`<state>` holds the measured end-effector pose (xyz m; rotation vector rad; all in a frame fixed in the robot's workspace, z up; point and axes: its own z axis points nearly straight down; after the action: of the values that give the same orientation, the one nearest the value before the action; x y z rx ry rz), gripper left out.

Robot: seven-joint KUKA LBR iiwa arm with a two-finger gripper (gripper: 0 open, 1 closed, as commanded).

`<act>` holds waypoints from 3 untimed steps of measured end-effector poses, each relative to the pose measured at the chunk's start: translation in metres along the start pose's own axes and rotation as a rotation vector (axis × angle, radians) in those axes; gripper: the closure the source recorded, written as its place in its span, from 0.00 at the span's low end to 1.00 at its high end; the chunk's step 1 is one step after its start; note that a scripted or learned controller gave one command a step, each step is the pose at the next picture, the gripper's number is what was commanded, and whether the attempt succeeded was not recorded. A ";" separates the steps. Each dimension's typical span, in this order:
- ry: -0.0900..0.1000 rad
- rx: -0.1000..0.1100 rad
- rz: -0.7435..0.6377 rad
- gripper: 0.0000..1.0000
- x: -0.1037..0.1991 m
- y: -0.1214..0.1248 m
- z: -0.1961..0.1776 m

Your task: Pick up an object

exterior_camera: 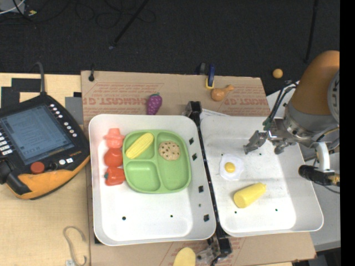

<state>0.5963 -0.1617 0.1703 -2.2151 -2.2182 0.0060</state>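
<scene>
In the right bin (299,215) lie a fried egg toy (231,167) and, nearer the front, a yellow block (249,195). My gripper (267,144) hovers over the bin's upper right part, up and to the right of the egg. It stands open, with nothing between its fingers (254,143). In the left bin (144,220) a green divided plate (158,173) carries a corn cob (138,144) and a cookie (169,150). Red and pink toys (113,157) sit beside its left edge.
A purple grape bunch (154,102) and an orange pear-like toy (221,92) lie on the cardboard behind the bins. A teach pendant (39,143) rests at the left. A yellow toy (184,256) sits at the front edge, and a blue clamp (210,77) at the back.
</scene>
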 end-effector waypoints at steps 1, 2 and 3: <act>0.001 0.000 0.003 0.00 0.009 -0.005 0.050; -0.004 -0.013 0.001 0.00 0.010 -0.002 0.080; -0.001 -0.012 0.004 1.00 0.009 -0.002 0.070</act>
<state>0.5935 -0.1523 0.1006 -2.2258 -2.2207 -0.0056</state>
